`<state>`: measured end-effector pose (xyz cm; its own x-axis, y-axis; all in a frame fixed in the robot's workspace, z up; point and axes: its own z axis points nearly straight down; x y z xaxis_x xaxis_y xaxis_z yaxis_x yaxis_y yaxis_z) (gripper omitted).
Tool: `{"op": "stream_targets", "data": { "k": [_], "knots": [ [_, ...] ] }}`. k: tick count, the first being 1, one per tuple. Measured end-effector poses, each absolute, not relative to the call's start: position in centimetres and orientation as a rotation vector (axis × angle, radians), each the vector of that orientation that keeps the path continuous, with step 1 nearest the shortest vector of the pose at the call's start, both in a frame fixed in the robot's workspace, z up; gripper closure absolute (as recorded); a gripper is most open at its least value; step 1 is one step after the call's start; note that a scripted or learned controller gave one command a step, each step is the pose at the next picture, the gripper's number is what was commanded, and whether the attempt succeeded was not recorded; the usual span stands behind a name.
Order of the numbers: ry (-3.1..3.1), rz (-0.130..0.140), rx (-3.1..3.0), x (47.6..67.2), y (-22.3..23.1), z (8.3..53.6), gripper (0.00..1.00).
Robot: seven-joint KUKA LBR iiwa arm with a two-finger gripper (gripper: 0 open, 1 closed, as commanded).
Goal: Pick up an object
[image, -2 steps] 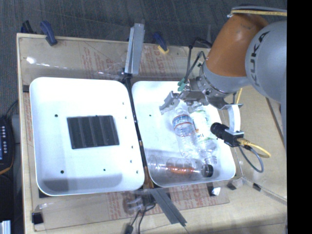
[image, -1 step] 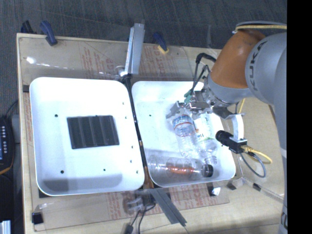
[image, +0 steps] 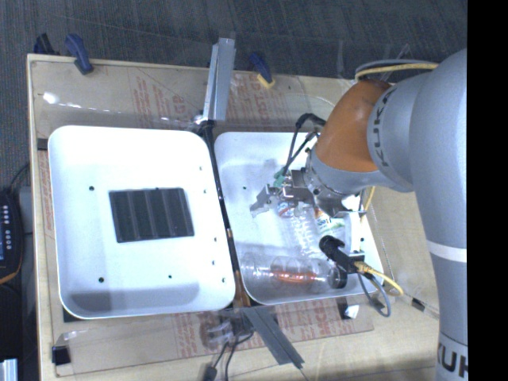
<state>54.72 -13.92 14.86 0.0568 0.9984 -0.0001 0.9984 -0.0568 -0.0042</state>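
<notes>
The arm (image: 429, 133) ran off the frame's right and bottom edges, and its wrist covered the upper right of the right bin (image: 238, 173). The gripper (image: 295, 201) was a blur of metal and cable; its fingers could not be made out. Clear bottles (image: 290, 270) below it were hard to separate.
</notes>
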Motion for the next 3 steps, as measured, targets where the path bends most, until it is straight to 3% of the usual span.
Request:
{"op": "stream_targets", "data": {
  "k": [1,2,3],
  "knots": [
    [-2.197,0.002,-2.243,56.3,-20.1,17.9,0.00],
    [-2.357,0.003,-2.071,57.4,-19.2,9.1,0.00],
    [-2.360,0.004,-2.068,57.4,-19.2,10.2,1.00]
  ]
}}
